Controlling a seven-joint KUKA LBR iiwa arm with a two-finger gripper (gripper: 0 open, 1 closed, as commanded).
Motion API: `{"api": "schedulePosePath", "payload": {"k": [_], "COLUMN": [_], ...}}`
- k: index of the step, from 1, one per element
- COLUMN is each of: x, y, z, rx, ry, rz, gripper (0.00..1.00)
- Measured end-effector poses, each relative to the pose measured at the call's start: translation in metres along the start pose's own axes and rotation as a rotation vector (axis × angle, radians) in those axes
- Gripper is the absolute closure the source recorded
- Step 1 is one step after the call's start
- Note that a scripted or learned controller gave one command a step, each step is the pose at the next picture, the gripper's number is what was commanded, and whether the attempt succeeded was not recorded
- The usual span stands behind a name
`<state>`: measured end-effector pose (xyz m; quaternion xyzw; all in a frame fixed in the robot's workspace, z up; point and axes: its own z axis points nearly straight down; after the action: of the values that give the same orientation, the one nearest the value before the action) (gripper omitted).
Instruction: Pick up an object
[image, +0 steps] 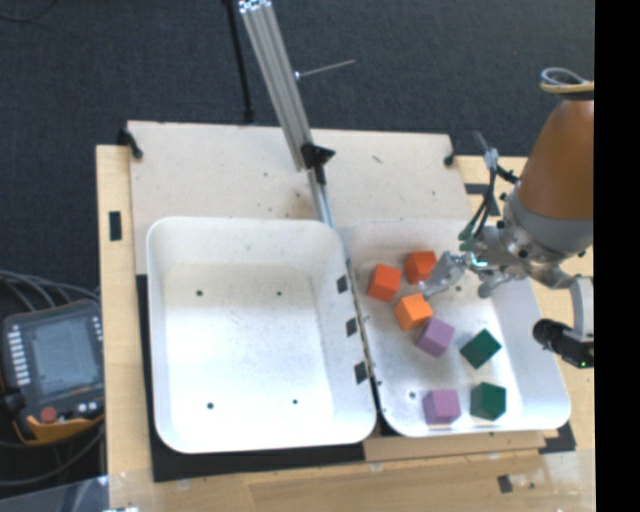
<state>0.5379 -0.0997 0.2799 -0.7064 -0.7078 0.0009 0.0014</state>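
Several small cubes lie in the right bin (545, 395). Two red-orange cubes (383, 282) (420, 266) sit at its upper left, with an orange cube (412, 311) just below them. A purple cube (435, 336) and a green cube (481, 348) lie mid-bin. Another purple cube (440, 405) and another green cube (488, 400) rest near the front wall. My gripper (443, 277) reaches in from the right, low over the bin. Its tip is between the upper red-orange cube and the orange cube, close to both.
The left bin (250, 330) adjoins the right one along a shared wall with black clips (352, 325). A slanted aluminium pole (290, 110) rises behind the bins. A teach pendant (55, 360) lies off the bench at the left.
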Motion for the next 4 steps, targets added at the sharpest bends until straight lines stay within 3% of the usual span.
{"api": "schedulePosePath", "payload": {"k": [1,3,4], "x": [-0.001,0.004,-0.004], "y": [0.001,-0.018,-0.021], "z": [-0.002,0.106,0.147], "rx": [-0.005,0.0,-0.007], "ry": [-0.001,-0.001,-0.005], "rz": [0.003,0.003,0.004], "gripper": [0.0,0.0,0.0]}}
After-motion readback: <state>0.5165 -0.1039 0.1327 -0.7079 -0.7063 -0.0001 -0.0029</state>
